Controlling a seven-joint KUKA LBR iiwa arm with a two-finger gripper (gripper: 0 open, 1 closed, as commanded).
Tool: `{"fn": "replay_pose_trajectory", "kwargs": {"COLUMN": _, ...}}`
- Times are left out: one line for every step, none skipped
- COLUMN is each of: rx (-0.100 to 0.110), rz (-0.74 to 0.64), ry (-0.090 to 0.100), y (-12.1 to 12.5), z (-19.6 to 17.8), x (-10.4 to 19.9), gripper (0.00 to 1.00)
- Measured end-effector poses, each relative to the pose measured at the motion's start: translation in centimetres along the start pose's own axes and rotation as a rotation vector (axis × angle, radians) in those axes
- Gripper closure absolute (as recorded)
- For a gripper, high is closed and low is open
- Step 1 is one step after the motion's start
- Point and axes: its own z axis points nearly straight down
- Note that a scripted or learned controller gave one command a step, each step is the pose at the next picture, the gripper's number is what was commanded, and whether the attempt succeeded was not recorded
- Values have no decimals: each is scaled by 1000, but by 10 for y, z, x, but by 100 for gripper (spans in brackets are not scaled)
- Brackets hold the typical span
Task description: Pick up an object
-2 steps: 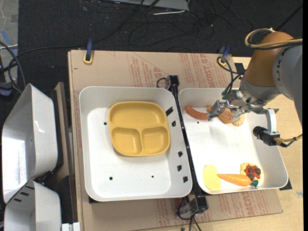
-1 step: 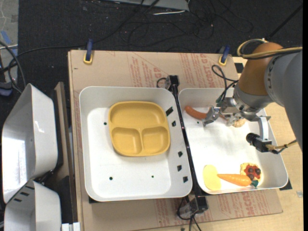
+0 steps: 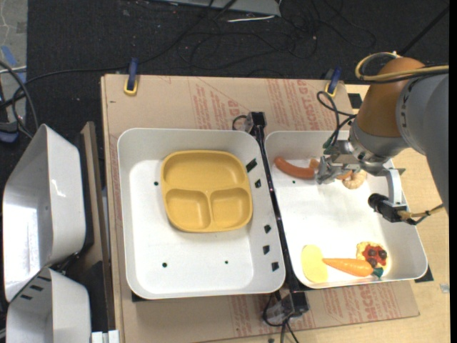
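The gripper (image 3: 330, 171) was seen in the right bin (image 3: 335, 227), just right of a sausage (image 3: 294, 167), but its finger state could not be told.

The arm (image 3: 400, 113) hides part of a tan object (image 3: 352, 180).

A cardboard-topped bench (image 3: 214, 95) bears two white bins, left (image 3: 136, 220) and right (image 3: 343, 213), touching.
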Motion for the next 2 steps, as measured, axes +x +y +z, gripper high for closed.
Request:
{"fn": "replay_pose_trajectory", "kwargs": {"rx": -3, "rz": 1, "ry": 0, "y": -2, "z": -44, "x": -1, "gripper": 100}}
{"fn": "replay_pose_trajectory", "kwargs": {"rx": -4, "rz": -5, "ry": 0, "y": 2, "z": -92, "x": 8, "gripper": 100}}
